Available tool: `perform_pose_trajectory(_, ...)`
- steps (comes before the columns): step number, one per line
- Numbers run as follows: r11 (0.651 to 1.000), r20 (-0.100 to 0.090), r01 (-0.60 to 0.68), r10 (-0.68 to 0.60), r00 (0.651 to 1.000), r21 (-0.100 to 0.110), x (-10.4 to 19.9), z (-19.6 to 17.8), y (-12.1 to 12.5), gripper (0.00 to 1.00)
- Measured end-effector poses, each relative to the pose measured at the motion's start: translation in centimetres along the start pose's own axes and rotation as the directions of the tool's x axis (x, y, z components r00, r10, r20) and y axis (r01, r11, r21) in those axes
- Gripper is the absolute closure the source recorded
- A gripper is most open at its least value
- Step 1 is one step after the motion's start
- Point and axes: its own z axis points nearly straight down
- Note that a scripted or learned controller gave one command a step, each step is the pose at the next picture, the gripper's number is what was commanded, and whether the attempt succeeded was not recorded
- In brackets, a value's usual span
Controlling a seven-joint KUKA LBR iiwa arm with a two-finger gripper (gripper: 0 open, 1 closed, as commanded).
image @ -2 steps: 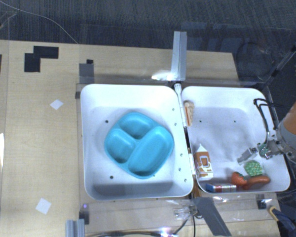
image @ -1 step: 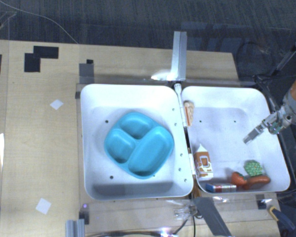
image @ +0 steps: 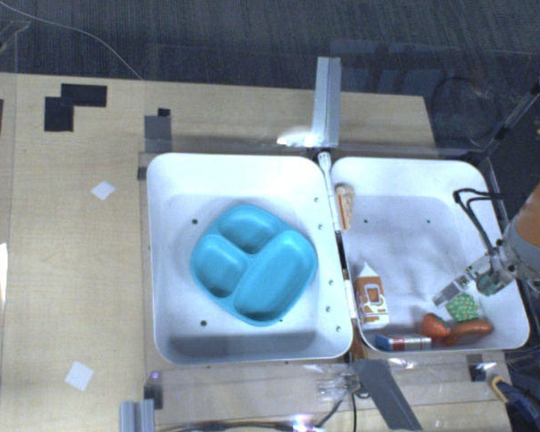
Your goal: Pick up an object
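Four loose items lie in the right bin (image: pixel 405 232) near our hand (image: pixel 475 282): one green ball (image: pixel 463 307) just under it, one orange sausage-shaped toy (image: pixel 457 328) just beyond that at the near wall, one small carton (image: pixel 371 298) well to its left, and one slim tube (image: pixel 345 207) along the divider. We cannot tell whether our hand is open or closed. One blue divided tray (image: pixel 254 263) sits in the left bin (image: pixel 171 241). We judge the ball light and prone to roll; squeeze it across its middle.
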Motion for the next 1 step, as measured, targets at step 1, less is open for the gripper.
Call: perform_pose_trajectory(1, 0.967, 0.005, 0.256, -0.256, 0.967, -0.002, -3.36, -8.94, 5.82, 0.0)
